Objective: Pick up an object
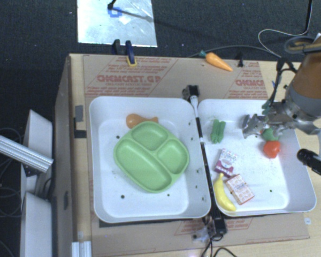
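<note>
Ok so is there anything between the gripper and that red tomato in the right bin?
Nothing visible does. The gripper hangs over the right bin, and the red tomato lies just beside and below it in the view, with bare bin floor between. The green bean pods lie on the gripper's other side.

We see the bench (150, 76) | two white bins: one (299, 197) under the gripper (251, 126), the other (104, 159) far left of it | carrot (218, 61) above-left of the gripper.
</note>
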{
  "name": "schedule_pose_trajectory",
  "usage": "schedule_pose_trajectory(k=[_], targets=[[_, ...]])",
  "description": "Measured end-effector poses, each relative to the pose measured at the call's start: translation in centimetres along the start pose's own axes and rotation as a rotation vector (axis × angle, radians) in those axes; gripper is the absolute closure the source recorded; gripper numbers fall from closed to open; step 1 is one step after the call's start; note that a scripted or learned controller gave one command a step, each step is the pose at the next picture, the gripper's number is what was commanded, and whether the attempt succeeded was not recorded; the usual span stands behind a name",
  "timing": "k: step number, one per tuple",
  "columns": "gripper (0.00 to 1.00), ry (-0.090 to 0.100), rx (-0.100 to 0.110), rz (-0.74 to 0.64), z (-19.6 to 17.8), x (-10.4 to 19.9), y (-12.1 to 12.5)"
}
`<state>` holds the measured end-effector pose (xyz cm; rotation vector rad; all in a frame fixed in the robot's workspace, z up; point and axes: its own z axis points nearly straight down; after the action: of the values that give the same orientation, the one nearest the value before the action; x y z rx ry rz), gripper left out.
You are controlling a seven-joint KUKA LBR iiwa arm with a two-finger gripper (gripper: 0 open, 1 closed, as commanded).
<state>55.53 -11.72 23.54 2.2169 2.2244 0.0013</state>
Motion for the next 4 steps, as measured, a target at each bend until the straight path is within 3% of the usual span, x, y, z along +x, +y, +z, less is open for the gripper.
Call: schedule_pose_trajectory(k=[1, 2, 3, 4], targets=[[0.0, -0.001, -0.001, 0.002, 15.1, -3.5, 5.9], [0.0, -0.001, -0.003, -0.002, 15.0, -6.2, 11.4], [1.0, -0.002, -0.005, -0.005, 13.9, -6.2, 11.5], [1.0, 0.0, -0.004, -0.002, 0.9, -0.5, 10.5]])
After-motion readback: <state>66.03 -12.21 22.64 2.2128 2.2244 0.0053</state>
